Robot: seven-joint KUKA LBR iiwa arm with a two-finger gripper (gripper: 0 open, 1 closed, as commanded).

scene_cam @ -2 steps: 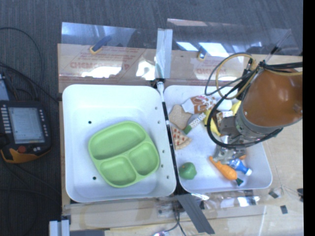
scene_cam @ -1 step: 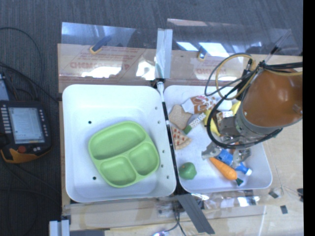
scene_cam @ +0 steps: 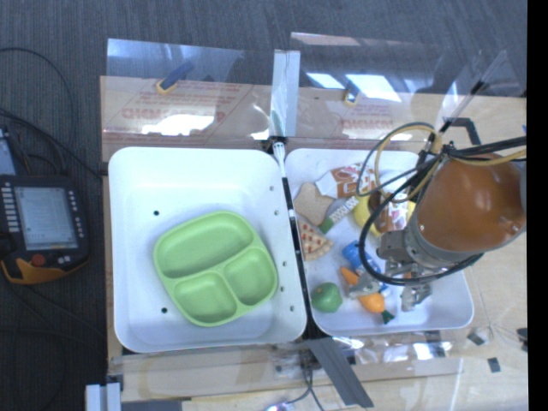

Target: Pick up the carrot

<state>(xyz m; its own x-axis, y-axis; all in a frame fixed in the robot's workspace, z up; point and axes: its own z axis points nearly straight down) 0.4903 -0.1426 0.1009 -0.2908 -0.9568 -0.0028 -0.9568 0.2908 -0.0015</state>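
The carrot [scene_cam: 373, 302] is a small orange piece with a green tip, lying near the front edge of the right bin [scene_cam: 445, 315]. My gripper [scene_cam: 399, 288] hangs low over the bin under the orange-banded wrist, just right of and slightly above the carrot. The wrist and black cables hide much of the gripper, so I cannot tell whether it touches the carrot. A second small orange piece [scene_cam: 348, 274] lies just left of the gripper.
The right bin also holds a green apple [scene_cam: 326, 297], pizza slice [scene_cam: 314, 245], blue toy [scene_cam: 353, 253], yellow item [scene_cam: 364, 212], brown cookie [scene_cam: 312, 202] and a packet [scene_cam: 347, 178]. A green divided plate [scene_cam: 218, 266] sits in the left bin [scene_cam: 137, 195].
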